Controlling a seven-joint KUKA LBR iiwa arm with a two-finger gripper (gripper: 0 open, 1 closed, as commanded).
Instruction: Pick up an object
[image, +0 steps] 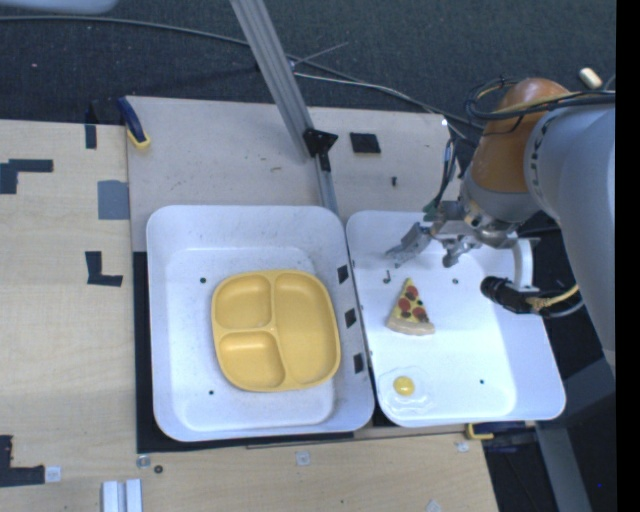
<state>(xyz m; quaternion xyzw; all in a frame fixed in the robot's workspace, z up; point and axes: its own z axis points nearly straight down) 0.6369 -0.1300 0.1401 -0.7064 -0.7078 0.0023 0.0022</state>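
In the camera view, 2 shallow white bins are sitting side by side on the bench (230, 150). The left bin (170, 300) is holding a yellow divided plate (275, 330) with 3 compartments, lying flat near the bin's middle. The right bin (500, 370) is holding a toy pizza slice (411, 307), lying flat in the bin's left half with its crust end toward the near side, and a toy fried egg (404, 386), resting near the bin's front left corner, well apart from the pizza slice.

The grey arm (570, 170) with its orange band (510, 135) is reaching in from the right over the far part of the right bin. The end effector (430, 247) is hanging above the bin's far left area, its 2 fingers spread apart with nothing between them. The left finger (405, 245) is pointing toward the bin's left wall, and the pizza slice is lying just nearer the camera than the fingertips, not touched by them. A black cable fitting (505, 293) is hanging below the wrist on the right. A grey metal pole (285, 90) is slanting down to the bench between the 2 bins' far edges, and a blue and yellow clamp (133, 122) is sitting at the bench's far left corner.
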